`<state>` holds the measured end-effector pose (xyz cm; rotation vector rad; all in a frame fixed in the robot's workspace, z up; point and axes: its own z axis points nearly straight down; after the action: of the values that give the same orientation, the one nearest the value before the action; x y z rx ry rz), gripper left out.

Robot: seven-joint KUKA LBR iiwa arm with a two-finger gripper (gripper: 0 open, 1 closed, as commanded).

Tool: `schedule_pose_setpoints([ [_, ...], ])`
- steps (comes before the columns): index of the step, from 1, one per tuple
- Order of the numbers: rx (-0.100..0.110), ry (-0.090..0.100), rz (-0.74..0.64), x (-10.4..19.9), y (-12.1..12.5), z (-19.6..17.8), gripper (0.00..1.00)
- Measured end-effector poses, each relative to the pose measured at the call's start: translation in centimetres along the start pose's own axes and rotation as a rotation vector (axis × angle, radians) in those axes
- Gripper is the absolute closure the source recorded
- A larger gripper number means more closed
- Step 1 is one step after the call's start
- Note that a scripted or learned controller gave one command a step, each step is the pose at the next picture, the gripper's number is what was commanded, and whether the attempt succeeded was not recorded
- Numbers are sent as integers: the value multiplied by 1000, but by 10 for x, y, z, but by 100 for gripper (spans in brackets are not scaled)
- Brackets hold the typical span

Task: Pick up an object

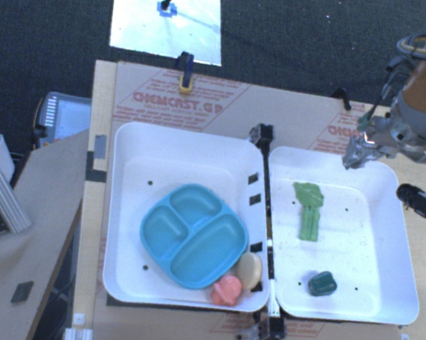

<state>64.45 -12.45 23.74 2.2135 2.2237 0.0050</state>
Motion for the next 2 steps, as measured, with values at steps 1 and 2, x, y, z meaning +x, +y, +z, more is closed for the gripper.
schedule_pose_setpoints([
  [1, 3, 2, -5, 59, 3, 10, 100],
  [2, 4, 1, -4, 112, -5, 4, 100],
])
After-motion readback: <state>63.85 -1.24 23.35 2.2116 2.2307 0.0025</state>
